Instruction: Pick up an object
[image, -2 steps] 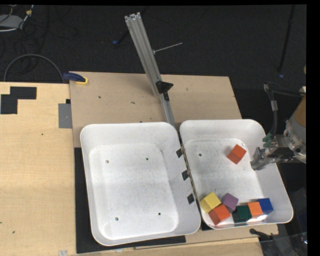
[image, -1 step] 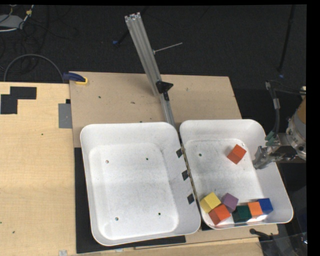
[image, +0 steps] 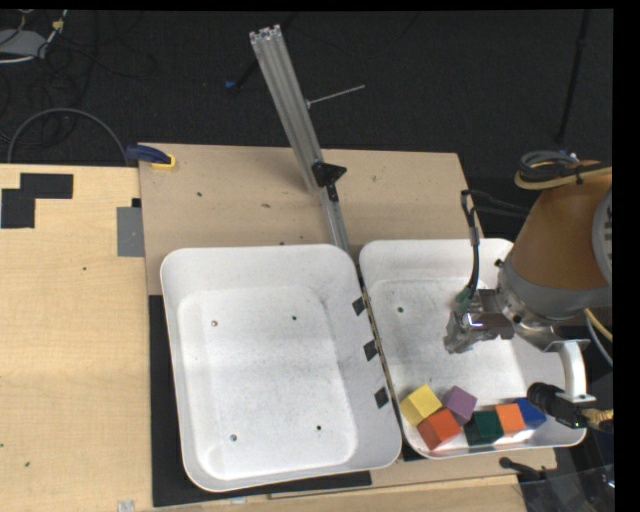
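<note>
Camera view has the gripper (image: 466, 333) hovering over the right bin (image: 420, 275), whether spread or closed I cannot tell, so it should travel toward the near corner, centre over the yellow block (image: 422, 402) and descend squarely, avoiding the purple block (image: 461, 402).

Even overhead light, bright white bins (image: 262, 262), dark surround, soft slightly grainy focus

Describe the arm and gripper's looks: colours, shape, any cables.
The arm is bulky and rounded: a broad orange band above a grey wrist section. The gripper is a small metallic silver piece. A thin dark cable runs up from it along the arm.
</note>
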